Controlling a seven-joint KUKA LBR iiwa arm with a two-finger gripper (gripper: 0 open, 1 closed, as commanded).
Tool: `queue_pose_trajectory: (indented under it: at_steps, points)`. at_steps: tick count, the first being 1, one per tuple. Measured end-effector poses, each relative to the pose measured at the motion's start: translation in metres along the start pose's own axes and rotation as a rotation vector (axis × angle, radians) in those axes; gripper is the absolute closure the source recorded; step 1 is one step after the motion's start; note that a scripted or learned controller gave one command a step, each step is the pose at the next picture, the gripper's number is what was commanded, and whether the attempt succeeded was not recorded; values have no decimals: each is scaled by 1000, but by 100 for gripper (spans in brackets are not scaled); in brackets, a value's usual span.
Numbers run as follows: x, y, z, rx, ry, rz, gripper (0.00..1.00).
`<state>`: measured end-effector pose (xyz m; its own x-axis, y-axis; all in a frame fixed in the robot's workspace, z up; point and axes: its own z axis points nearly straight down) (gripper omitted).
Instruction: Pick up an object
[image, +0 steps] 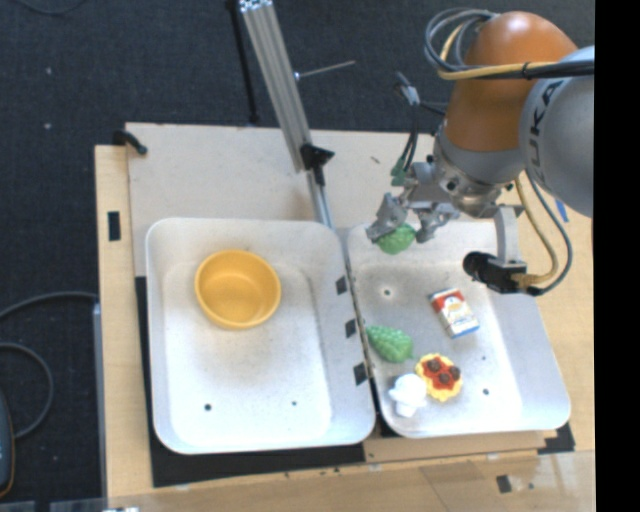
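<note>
My gripper (404, 230) hangs over the far left corner of the right bin (520, 385), with a small green toy (398, 239) showing between its two grey fingers. Another green lumpy toy (389, 342) lies near the right bin's left wall. A small red and white box (455, 311) rests in the middle of that bin. Close to the near edge lie a yellow piece with red dots (440, 377) and a white piece (407, 394). The left bin (180, 400) holds a yellow bowl (237, 288).
A slanted metal post (290, 110) rises behind the bins, with its clamp near the bins' shared far corner. A black cable end (495, 270) hangs from the arm over the right bin's far side. Bare bench shows beyond the bins.
</note>
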<state>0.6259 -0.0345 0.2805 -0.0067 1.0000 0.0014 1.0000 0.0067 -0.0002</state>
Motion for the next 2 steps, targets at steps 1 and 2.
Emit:
queue_pose_trajectory:
  at_steps: [1,2]
  points:
    - [51,-15,-1,-1,1,0,100]
    - [96,-27,21,2,-2,1,100]
